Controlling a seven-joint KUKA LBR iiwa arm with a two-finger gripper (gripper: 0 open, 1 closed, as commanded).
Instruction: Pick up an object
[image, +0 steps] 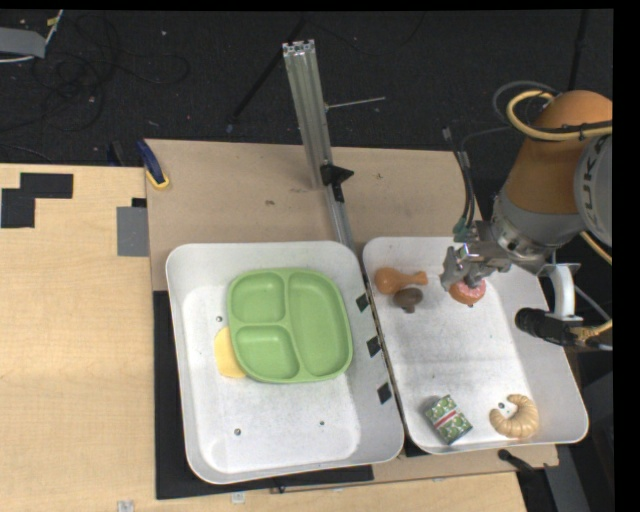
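My gripper (466, 278) hangs over the far part of the right bin (480, 350), with the arm coming in from the right. A small pink-red round object (467, 292) sits between its fingertips, and the fingers are shut on it. Its upper part is hidden by the fingers. Just left of it lie an orange drumstick-shaped toy (398, 278) and a small brown lump (407, 297), both apart from the gripper.
A green box (446, 418) and a tan croissant (515, 415) lie at the right bin's near edge. The left bin (280, 430) holds a green divided plate (290, 325) with a yellow piece (227, 356) under its left rim. A metal post (312, 130) stands behind the bins.
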